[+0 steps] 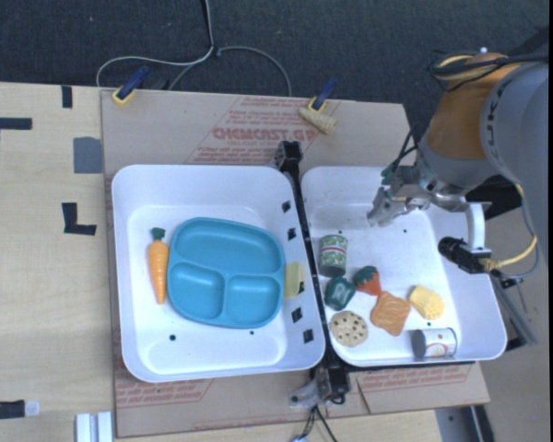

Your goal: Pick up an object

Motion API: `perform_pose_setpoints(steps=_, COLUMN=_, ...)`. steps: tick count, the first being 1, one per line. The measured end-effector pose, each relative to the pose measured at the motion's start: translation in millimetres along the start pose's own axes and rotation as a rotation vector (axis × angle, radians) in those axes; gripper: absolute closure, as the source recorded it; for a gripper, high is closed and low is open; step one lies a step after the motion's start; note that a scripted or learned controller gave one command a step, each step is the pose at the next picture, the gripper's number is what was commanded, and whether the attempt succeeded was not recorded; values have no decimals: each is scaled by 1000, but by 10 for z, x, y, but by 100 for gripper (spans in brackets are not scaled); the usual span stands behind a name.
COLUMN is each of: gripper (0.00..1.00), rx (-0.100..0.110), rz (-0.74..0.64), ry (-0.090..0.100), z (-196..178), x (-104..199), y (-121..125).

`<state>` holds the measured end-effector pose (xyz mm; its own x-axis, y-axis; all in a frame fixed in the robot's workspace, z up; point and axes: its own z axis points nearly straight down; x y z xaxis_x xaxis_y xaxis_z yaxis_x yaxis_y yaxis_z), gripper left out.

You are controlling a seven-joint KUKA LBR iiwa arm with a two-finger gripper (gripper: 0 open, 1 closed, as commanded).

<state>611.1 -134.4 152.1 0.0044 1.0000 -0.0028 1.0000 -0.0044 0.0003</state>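
The gripper (387,206) is seen over the upper part of the right bin (461,348), at the right of the frame. Whether it is open or shut cannot be determined, and nothing is seen held. Below it, at lower centre-right, 6 objects are grouped on the bin floor: a green can (333,253), a cookie (348,328), a white can (435,343) among them. In the left bin (134,191) are placed 1 blue tray (225,273) and 1 carrot (158,265).

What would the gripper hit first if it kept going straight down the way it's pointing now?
Most likely the bare white floor of the right bin. The gripper hangs over its upper part, apart from the green can and other items lower down. Depth is hard to judge.
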Motion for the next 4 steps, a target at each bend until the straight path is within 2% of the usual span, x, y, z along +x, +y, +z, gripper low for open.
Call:
perform_pose_setpoints(steps=1, gripper=0, rx=2, rz=-5, ry=2, z=37, x=33, y=17)
perform_pose_setpoints(steps=2, gripper=0, rx=-3, rz=-3, ry=1, z=685, x=-168, y=-470)
perform_pose_setpoints(steps=3, gripper=0, rx=-10, rz=-6, ry=-2, z=643, x=-64, y=-827)
perform_pose_setpoints(steps=4, gripper=100, rx=-10, rz=-4, ry=-4, z=544, x=-79, y=-818)
